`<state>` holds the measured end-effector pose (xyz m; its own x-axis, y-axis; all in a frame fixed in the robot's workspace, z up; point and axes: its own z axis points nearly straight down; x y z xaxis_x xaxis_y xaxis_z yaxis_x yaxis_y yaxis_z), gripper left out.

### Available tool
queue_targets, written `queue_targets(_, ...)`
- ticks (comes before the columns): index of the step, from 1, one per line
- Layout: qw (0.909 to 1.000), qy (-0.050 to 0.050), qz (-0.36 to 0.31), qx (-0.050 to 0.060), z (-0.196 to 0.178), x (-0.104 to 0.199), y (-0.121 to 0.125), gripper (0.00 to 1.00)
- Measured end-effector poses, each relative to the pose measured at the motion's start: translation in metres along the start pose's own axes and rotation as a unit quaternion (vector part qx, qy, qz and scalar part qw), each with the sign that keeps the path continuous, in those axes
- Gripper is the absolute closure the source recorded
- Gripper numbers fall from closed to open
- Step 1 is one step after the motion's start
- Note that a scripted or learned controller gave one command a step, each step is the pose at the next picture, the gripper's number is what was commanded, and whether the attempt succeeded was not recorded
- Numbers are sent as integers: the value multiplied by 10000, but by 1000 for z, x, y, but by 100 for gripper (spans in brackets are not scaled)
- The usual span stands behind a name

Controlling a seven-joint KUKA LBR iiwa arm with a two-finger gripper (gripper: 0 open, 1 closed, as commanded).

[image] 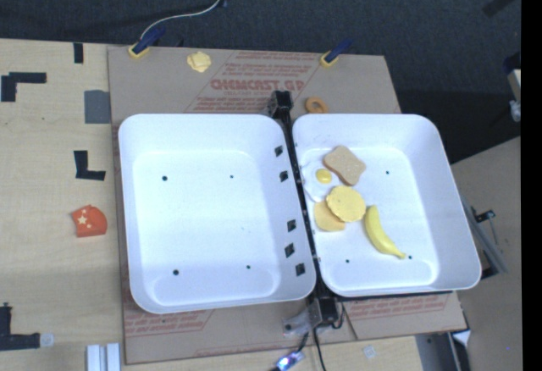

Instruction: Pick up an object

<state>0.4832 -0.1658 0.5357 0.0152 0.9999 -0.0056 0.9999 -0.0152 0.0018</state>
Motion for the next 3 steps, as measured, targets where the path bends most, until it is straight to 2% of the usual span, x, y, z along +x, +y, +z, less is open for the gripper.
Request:
queue_targets(1, 10000, 22, -74, 8, 1, 9, 1, 0)
queue_targets(2, 9999, 42, -109, 73, 117, 80, -1, 0)
queue_targets(3, 10000, 25, -92, 17, 100, 76, 0, 100)
